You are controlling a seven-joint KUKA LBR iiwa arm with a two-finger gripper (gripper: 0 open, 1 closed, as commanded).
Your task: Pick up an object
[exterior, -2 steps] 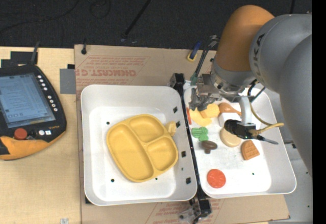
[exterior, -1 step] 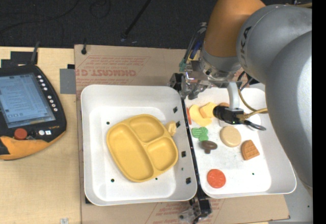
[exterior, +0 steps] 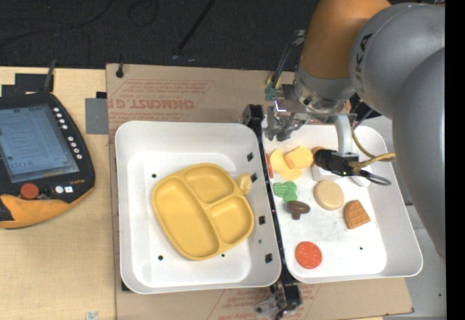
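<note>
Hovered over the far left corner of the right bin (exterior: 396, 257), the gripper (exterior: 280, 122).

Could not tell whether the fingers were released or clenched; nothing seen between them. Just below them, near the bin's left wall, lay a smooth yellow block (exterior: 297, 158) against an orange-red piece (exterior: 278, 164), with a ridged green piece (exterior: 285, 190) and a small brown mushroom shape (exterior: 296, 207) nearer the camera. Further right, a round cream disc (exterior: 329, 195), a brown bread-like wedge (exterior: 356, 214) and a flat red disc (exterior: 309, 254), well apart. In the left bin (exterior: 138, 260), a glossy yellow divided tray (exterior: 202, 209), long axis slanted from upper left to lower right. On the counter (exterior: 58, 253) at left, a tablet-like pendant (exterior: 40, 151).
</note>
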